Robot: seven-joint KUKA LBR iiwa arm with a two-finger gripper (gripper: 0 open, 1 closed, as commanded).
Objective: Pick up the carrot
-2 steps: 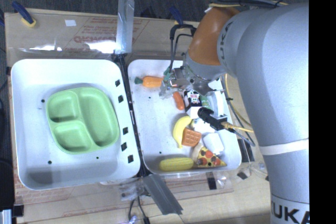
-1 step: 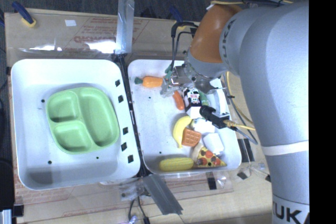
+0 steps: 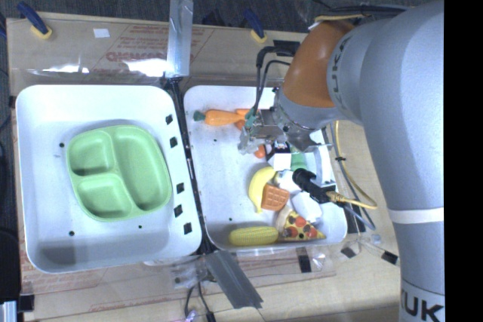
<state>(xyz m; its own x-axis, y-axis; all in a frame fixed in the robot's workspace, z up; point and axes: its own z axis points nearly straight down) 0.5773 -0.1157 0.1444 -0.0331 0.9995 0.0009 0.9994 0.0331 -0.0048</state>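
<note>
The carrot point(image 3: 220, 117) is orange with a green stem end and lies flat near the back of the right bin point(image 3: 215, 185), pointing right. My gripper point(image 3: 256, 136) hangs over the right end of the carrot, just right of and below it, under the arm's grey wrist and orange band point(image 3: 313, 72). The carrot's right tip is partly hidden by the gripper. Nothing visibly sits between the fingers.
In the right bin lie a banana point(image 3: 260, 183), a waffle piece point(image 3: 275, 197), a pizza slice point(image 3: 302, 228), a corn cob point(image 3: 252, 236) and a small orange piece point(image 3: 260, 151). A green divided plate point(image 3: 118, 171) rests in the left bin point(image 3: 38, 117).
</note>
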